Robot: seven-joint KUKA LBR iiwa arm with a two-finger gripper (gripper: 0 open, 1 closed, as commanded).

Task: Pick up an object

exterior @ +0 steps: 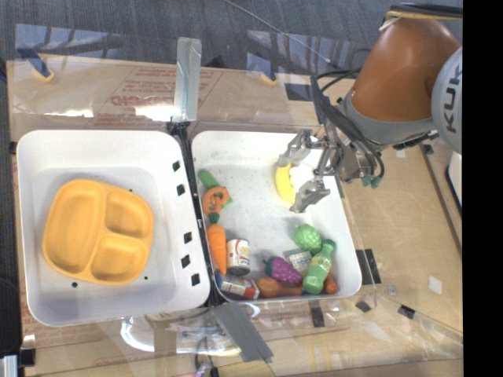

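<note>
One claw [300, 175] astride banana [284, 181]

The bench [409, 234] bears two white bins, left [31, 210] and right [259, 144], touching side by side.

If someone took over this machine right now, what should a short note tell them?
Gripper: open, hovering in the right white bin, fingers either side of the yellow toy banana; not clearly lifted.
Other toys lie along that bin's left and near edges: orange carrot, small white can, purple grape bunch, green bottle, green bumpy fruit.
Left white bin holds a yellow divided plate.
Done: approach to the banana.
Left: close, lift, and check that it actually holds.
</note>
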